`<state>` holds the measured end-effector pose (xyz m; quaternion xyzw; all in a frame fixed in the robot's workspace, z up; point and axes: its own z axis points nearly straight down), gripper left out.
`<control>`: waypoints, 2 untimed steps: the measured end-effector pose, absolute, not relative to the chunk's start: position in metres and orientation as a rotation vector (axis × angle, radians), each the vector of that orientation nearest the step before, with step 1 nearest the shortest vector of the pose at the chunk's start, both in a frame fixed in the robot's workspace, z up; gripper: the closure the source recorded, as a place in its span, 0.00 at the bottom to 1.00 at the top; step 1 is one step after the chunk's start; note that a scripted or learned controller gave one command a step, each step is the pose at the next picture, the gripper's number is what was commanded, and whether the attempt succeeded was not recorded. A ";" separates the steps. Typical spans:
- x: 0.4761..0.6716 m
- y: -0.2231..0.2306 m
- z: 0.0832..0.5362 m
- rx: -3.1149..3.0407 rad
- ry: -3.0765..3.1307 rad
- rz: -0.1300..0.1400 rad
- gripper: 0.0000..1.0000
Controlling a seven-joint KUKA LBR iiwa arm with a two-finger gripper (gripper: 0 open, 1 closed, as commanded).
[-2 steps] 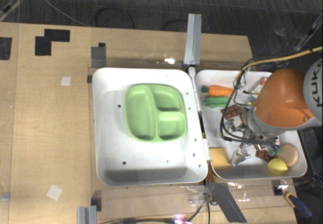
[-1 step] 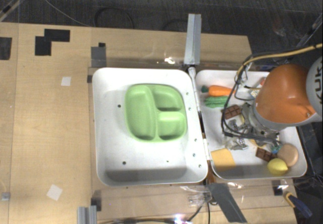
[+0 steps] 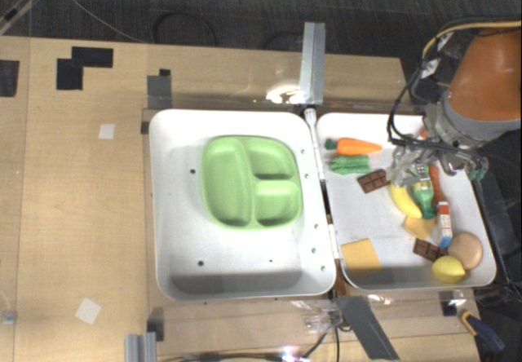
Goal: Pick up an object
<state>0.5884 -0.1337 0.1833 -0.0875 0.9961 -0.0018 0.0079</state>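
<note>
Fingers point(image 3: 418, 175): metal, state cannot be told; low in right shallow white plastic bin point(image 3: 352, 226), over curved yellow banana point(image 3: 405, 200) and green bottle point(image 3: 423, 196). Left bin point(image 3: 175, 262): smooth green divided tray point(image 3: 249, 181).

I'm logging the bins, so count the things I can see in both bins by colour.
Green: 3, divided plastic plate, small bean pod, small bottle
Orange: 1, carrot
Yellow: 4, banana, lemon, two cheese pieces
Brown: 3, two chocolate squares, round potato
Total: 11
</note>
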 end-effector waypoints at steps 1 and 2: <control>0.587 -0.133 0.181 -0.275 3.119 -0.002 0.00; 0.569 -0.167 0.097 -0.066 3.128 -0.003 0.00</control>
